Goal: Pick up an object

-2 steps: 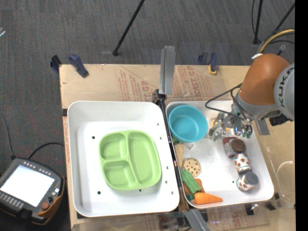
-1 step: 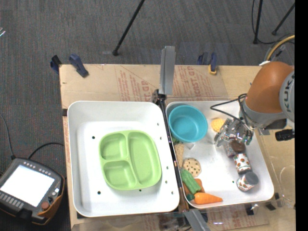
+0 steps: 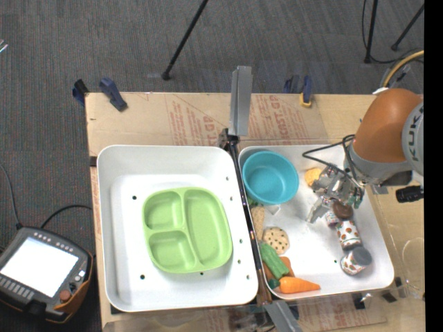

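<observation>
The gripper hangs low in the right bin; how wide it stands I cannot tell. A patterned can lies just below it, the blue bowl to its left.

Green tray in left bin, claw over right bin

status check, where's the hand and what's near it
Hand low in the right bin, fingers' state unclear. Patterned can lying just below it, not seen gripped. Blue bowl close on the camera's left; carrot at the front edge.
</observation>
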`<state>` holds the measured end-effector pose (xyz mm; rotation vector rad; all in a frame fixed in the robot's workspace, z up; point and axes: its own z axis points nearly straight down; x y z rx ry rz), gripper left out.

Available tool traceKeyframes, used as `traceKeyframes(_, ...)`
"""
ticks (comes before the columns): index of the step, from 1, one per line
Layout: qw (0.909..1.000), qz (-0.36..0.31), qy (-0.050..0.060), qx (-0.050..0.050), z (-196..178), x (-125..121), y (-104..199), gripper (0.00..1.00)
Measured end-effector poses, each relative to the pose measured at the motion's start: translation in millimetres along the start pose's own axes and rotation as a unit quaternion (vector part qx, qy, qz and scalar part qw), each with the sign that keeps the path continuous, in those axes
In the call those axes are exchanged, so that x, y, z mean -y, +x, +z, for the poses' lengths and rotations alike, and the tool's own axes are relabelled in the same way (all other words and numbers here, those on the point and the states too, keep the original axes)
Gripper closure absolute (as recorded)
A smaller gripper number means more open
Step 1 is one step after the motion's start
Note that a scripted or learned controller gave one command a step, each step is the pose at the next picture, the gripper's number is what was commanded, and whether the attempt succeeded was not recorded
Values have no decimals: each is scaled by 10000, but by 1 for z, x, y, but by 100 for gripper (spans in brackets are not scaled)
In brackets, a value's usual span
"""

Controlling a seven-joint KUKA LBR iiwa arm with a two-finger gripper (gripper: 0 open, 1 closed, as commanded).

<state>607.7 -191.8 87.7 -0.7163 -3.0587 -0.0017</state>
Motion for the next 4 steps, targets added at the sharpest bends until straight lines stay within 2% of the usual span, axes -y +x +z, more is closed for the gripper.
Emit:
traceKeyframes(1,9967,815,14,-10,0,-64,9,0)
traceKeyframes(2,9922,1249,8,14,-1,21,-10,0)
traceKeyframes(3,9923,1238,5,-3,0,48,52,0)
traceKeyframes(4,9851,1720,-2,-1,1,45,95,0)
